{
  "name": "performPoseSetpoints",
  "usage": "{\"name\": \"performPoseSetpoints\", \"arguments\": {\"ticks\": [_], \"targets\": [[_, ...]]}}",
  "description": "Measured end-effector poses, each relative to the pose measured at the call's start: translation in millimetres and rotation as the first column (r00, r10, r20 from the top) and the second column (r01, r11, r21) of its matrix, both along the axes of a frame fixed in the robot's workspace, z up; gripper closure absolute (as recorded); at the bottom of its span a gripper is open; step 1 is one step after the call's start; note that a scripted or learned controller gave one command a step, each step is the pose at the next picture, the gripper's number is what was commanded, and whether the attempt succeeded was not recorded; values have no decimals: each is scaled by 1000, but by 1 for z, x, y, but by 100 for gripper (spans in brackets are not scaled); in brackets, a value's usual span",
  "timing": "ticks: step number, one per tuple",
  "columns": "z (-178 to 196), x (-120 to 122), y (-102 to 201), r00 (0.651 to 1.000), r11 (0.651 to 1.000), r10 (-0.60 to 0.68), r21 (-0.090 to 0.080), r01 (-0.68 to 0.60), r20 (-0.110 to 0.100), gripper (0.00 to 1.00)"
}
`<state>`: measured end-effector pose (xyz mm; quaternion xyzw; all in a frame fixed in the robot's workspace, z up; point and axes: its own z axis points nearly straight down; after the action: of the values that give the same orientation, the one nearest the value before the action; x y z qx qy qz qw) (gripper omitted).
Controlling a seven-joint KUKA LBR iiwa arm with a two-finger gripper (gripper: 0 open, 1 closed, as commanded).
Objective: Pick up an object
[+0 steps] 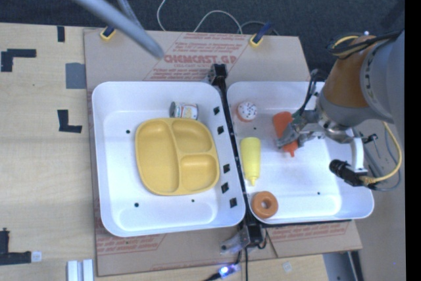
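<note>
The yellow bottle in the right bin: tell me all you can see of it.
The yellow bottle looks like a plastic squeeze bottle, mustard-coloured, with no label visible. It lies on its side on the floor of the right bin, its length running along the divider between the bins and close beside it. A doughnut sits just below its lower end, and a white ball lies above it. The gripper is apart from it.

bins: 2 [105,141] [342,201]; yellow divided plate: 1 [176,156]; can: 1 [183,110]; yellow bottle: 1 [250,158]; doughnut: 1 [265,204]; orange item: 1 [284,131]; round speckled item: 1 [247,110]

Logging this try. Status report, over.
Gripper down in right bin, at orange object. Grasp unconfirmed. Yellow bottle, donut nearby, apart.
</note>
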<state>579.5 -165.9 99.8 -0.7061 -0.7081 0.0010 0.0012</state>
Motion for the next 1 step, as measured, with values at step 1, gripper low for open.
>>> {"name": "performPoseSetpoints", "arguments": {"ticks": [1], "targets": [[46,9,0,1000,1000,-1,-1,1,5,100]]}}
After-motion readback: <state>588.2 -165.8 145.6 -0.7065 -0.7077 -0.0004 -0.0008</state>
